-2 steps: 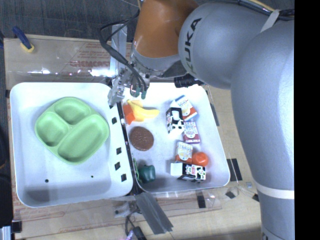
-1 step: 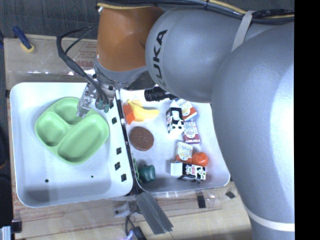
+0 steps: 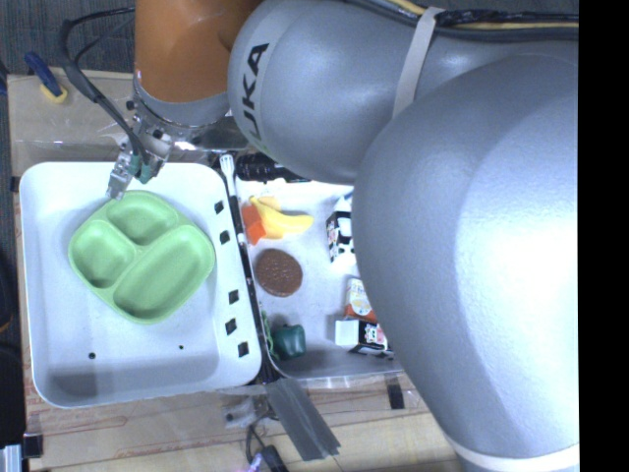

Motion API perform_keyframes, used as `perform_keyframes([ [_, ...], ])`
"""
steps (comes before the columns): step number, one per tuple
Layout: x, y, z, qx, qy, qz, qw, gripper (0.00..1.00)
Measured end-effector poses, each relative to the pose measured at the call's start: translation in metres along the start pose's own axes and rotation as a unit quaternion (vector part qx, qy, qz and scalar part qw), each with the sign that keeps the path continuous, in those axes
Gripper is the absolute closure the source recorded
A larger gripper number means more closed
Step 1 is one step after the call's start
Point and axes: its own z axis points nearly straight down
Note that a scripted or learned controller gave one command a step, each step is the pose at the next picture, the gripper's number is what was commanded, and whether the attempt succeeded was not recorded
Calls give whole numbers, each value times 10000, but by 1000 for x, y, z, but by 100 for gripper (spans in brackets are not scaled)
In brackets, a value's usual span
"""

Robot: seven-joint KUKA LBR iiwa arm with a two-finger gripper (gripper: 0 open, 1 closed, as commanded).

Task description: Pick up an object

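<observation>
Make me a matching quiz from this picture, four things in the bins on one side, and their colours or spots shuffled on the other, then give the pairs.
Things:
1. divided plate
2. banana
3. round disc
4. small cup

Descriptions:
A. brown, middle of the right bin
B. dark green, near corner of the right bin
C. light green, in the left bin
D. yellow, far end of the right bin

Pairs: 1-C, 2-D, 3-A, 4-B

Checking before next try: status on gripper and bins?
Gripper at far rim of left bin, nothing seen held. Green plate lies just below it. Banana, brown disc in right bin, arm overhead.
</observation>
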Motion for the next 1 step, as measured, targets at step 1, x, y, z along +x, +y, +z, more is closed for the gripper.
perform_keyframes([
  [1,-72,-79,5,18,8,-700,9975,100],
])
